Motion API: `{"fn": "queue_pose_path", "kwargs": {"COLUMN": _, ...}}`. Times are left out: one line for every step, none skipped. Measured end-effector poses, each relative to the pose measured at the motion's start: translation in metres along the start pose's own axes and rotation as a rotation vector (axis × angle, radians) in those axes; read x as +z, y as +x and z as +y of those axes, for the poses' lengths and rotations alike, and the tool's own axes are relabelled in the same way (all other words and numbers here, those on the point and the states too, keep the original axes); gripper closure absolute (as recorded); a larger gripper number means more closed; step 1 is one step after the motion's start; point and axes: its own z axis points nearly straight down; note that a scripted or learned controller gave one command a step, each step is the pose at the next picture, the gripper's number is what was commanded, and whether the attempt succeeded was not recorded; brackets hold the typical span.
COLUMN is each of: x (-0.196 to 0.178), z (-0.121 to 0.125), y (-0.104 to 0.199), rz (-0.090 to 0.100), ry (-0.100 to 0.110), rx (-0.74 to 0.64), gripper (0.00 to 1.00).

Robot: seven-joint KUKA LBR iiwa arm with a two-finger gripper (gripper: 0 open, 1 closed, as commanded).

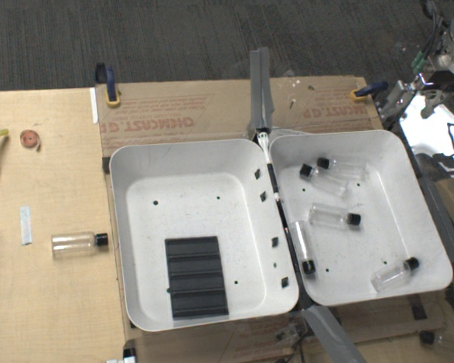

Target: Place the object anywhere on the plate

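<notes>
- Claw: nothing here settles whether it is spread, pressed together or pinching anything, so its state cannot be told. No bottle is seen held.
- Bench, left part: a loose bottle (pixel 76 242) lies on its side just outside the left bin's left wall. Above it are a small pale strip (pixel 25 226) and a reddish disc (pixel 28 138).
- Left bin (pixel 133 169): the plate (pixel 195 277), a dark ribbed rectangle, lies flat by the bin's near edge, slightly left of centre. Nothing rests on it, so the placing is judged not yet done.
- Right bin (pixel 401 172): several clear bottles with black caps lie on their sides.
  - One lies along the left wall (pixel 301 248).
  - A pair lies near the far edge (pixel 331 173).
  - One is near the centre (pixel 334 217).
  - One is in the near right corner (pixel 392 275).
- Task's thing: probably one of these bottles, all well apart from the plate.
- Step in hand, as judged: picking a bottle.
  - The central one looks the best choice, as it lies clear of the walls and of its neighbours.
  - Close across its narrow body, not along its length, since a round bottle may roll or slip.
  - Lift it clear of the two walls between the bins.
  - Set it down low, with its length along the plate's ribs, so that it stays put.
</notes>
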Motion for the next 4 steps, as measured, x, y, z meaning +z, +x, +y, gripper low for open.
{"fn": "queue_pose_path", "kwargs": {"x": -0.090, "z": -0.054, "y": -0.009, "rz": 0.001, "ry": 0.001, "rx": -0.015, "gripper": 0.00}}
{"fn": "queue_pose_path", "kwargs": {"x": -0.158, "z": -0.092, "y": -0.008, "rz": 0.001, "ry": 0.001, "rx": 0.036, "gripper": 0.00}}
{"fn": "queue_pose_path", "kwargs": {"x": -0.157, "z": -0.033, "y": 0.039, "rz": 0.000, "ry": 0.002, "rx": 0.172, "gripper": 0.00}}
{"fn": "queue_pose_path", "kwargs": {"x": -0.158, "z": -0.126, "y": 0.004, "rz": 0.001, "ry": 0.004, "rx": 0.337, "gripper": 0.00}}
